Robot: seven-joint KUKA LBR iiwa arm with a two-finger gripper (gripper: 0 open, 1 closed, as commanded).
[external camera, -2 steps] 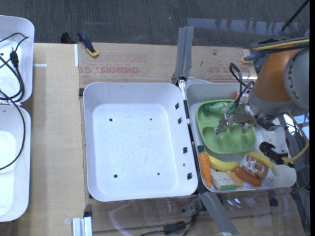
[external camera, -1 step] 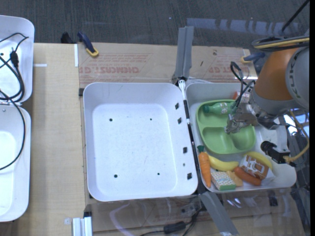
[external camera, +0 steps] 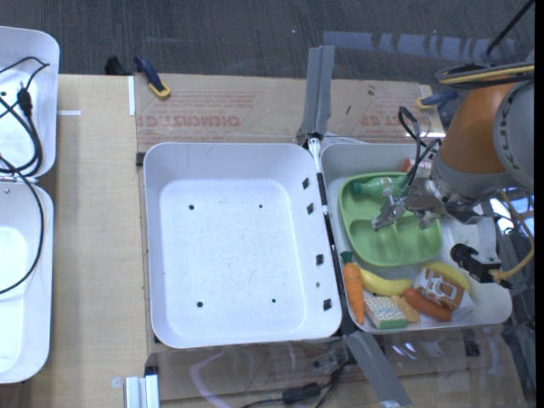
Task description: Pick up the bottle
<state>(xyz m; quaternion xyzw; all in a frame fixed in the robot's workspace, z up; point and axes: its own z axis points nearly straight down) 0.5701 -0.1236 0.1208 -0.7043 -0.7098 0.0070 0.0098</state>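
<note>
You have two shallow white bins side by side on the tabletop (external camera: pixel 93 185). The left bin (external camera: pixel 161 253) shows its bare white floor with a few small dark holes. The right bin (external camera: pixel 497 313) holds all the clutter.

Inside the right bin, a green divided tray (external camera: pixel 399 245) takes up the middle. The tool (external camera: pixel 393 211) sits over that tray, reaching in from 3 o'clock beneath the arm's orange band (external camera: pixel 472 134). You cannot tell from here whether it is spread or closed, because the metal parts overlap the tray and blur together, and nothing can be seen clamped in it.

The bottle (external camera: pixel 374 188) looks like the green item lying at the tray's 11 o'clock corner, just beside the tool at its 10 o'clock. Its colour blends with the tray, so you cannot make out its full outline, nor whether the tool touches it.

At 6 o'clock from the tray, a banana (external camera: pixel 382 283) lies along the tray's edge. A carrot (external camera: pixel 353 291) lies at the tray's 7 o'clock, against the bin's left wall. A small speckled block (external camera: pixel 384 313) sits just below the banana. At the tray's 5 o'clock lies a red and white packet (external camera: pixel 438 294), with another yellow piece (external camera: pixel 450 274) curving just above it.
</note>
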